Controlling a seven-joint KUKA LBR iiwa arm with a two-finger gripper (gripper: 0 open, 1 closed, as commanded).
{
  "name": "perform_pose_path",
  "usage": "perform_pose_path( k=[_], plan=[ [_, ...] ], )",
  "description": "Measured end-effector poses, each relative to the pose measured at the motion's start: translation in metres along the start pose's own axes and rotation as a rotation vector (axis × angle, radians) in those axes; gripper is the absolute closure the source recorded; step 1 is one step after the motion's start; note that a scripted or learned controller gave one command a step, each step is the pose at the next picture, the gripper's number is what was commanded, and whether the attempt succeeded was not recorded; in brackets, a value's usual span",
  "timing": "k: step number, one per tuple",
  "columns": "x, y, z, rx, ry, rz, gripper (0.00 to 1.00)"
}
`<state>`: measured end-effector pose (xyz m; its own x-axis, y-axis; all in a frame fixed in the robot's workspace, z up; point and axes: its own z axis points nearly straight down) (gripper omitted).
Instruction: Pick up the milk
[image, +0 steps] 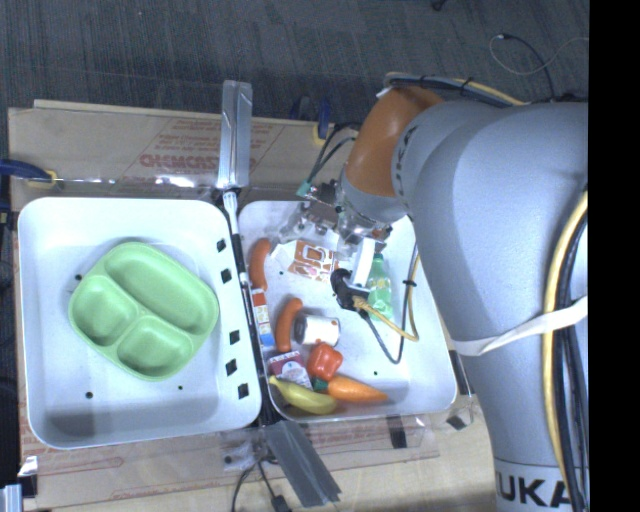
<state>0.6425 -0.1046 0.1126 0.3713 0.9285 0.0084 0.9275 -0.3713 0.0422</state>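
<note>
Over right side of surface (120, 135): grey arm (500, 220), bulk covering the right edge, orange band (385, 140) just above the wrist, wrist bent down toward the far half of the right bin.

Left half of surface: left bin (60, 400), white, shallow. Green divided plate (145, 310) lying flat inside, roughly central, three compartments, turned at a slant to the bin walls.

Right half: right bin (425, 370), white, butted against the left bin along a grey divider strip (236, 150).

Tool (335, 228) low over the far part of the right bin. State of tool: cannot tell whether released or clenched; view from above too cluttered.

Milk (313, 260): small white carton with orange-red print, far half of right bin, just on the near side of the tool. Contact with tool not resolvable. Not seen lifted.

Green packet (378, 285) just right of the milk, under the wrist.

Remaining contents, toward the near edge:
- sausage (260, 262) along the bin's left wall
- second sausage (288, 320) nearer the middle
- white cylinder (320, 328) on its side, touching the second sausage
- red pepper (325, 360)
- carrot (355, 390) and banana (300, 398), close together at the near wall
</note>
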Motion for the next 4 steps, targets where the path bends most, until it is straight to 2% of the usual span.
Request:
perform_pose_path(
  k=[1, 2, 3, 4],
  plan=[
    [0.016, 0.018, 0.003, 0.01, -0.006, -0.144, 0.0],
    [0.076, -0.012, -0.08, 0.044, -0.012, 0.173, 0.0],
    [-0.012, -0.054, -0.043, 0.047, -0.014, 0.122, 0.0],
    [-0.011, -0.054, -0.052, 0.05, -0.015, 0.117, 1.0]
  ],
)
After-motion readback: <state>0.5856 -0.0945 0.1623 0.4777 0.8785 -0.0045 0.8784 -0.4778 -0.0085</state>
